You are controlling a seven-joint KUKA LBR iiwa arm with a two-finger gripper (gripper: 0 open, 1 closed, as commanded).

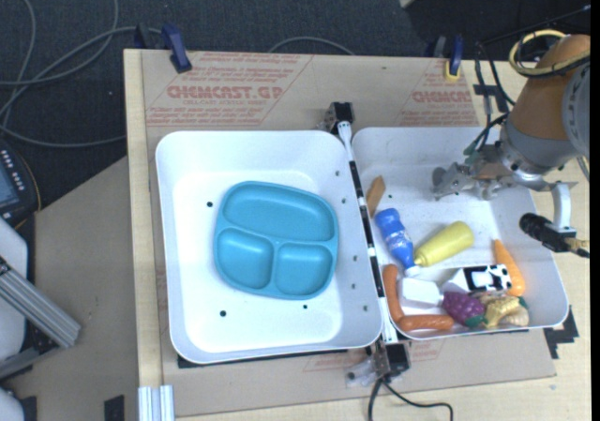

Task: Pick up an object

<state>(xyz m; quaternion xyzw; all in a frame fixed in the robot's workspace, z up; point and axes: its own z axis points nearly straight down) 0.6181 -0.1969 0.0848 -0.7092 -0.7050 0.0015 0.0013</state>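
Toys crowd right bin's near end; claw hovers above.

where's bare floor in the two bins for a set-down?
Left bin: a bare strip all round the blue plate. Right bin: bare at the back, behind the blue bottle and yellow bottle, where the gripper hovers. Its front corner is crowded with toys.
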